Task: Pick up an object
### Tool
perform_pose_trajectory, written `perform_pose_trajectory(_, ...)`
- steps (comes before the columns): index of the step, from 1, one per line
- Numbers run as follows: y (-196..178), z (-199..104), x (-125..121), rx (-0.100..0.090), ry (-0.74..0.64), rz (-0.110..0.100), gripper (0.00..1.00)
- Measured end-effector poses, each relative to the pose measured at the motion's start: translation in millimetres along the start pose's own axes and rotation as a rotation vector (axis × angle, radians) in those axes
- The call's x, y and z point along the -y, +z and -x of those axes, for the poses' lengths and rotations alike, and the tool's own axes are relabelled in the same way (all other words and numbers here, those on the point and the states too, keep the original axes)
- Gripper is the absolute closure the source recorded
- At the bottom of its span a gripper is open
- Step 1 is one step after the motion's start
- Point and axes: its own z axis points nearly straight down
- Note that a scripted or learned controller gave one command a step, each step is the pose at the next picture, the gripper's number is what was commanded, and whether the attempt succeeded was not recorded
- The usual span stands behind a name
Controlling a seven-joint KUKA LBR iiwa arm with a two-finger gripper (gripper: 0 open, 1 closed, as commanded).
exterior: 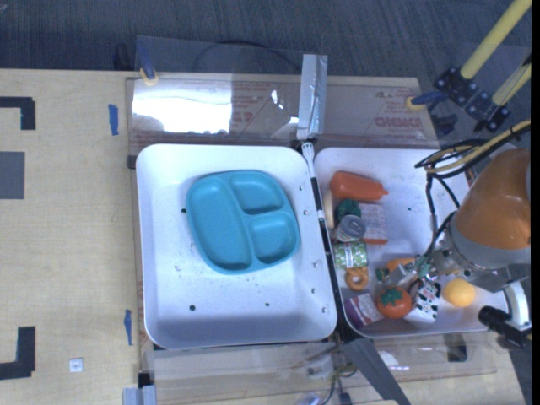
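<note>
we see two white bins side by side on the bench, the left bin [160,251] holding a blue divided plate [243,220] that lies flat near its middle. the right bin [405,163] holds a crowd of small things: a carrot [358,186] lies across its far left part, a small can [349,225] sits just below the carrot, and a green-labelled packet [348,254] lies below that, next to a small orange ring [357,278]. nearer the front edge a tomato [394,303] with a green top rests beside a purple packet [363,310], and a lemon [460,294] lies to the right of them. the arm [506,205] comes in from the right, its orange band sitting over the right side of that bin. the gripper [427,283] is low over the pile, between the tomato and the lemon, just beside both, with a black-and-white piece at its tip close to the tomato. we cannot tell whether its fingers are apart or together, as the wrist and clutter hide them, and we see nothing clearly held between them. behind the bins stands a clear plastic sheet [219,108] with a taped post.
</note>
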Motion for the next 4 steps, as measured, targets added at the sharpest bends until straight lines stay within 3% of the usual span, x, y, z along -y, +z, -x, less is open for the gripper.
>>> perform_pose_trajectory(1, -46, -30, -56, -0.001, 0.346, -0.001, 0.0)
perform_pose_trajectory(2, 1, 6, -51, -0.001, 0.316, -0.002, 0.0)
perform_pose_trajectory(3, 2, 11, -107, -0.001, 0.263, -0.003, 0.0)
perform_pose_trajectory(4, -11, 12, -109, 0.003, 0.261, 0.003, 1.0)
